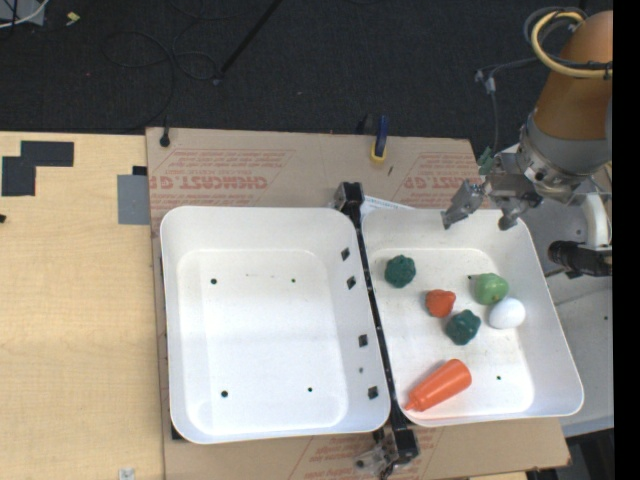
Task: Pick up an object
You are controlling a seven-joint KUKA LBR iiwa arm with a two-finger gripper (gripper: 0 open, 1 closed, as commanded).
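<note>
My gripper hangs over the far edge of the right bin, its two grey fingers spread open with nothing between them. Below it in that bin lie a dark green lump, a small orange-red piece, a second dark green lump, a light green fruit, a white ball and an orange carrot near the front edge. All of these rest on the bin floor, apart from the gripper.
The left bin stands beside the right one, split from it by a black divider. Both sit on a cardboard sheet. A blue and yellow clamp holds the sheet's far edge. Cables lie on the dark floor beyond.
</note>
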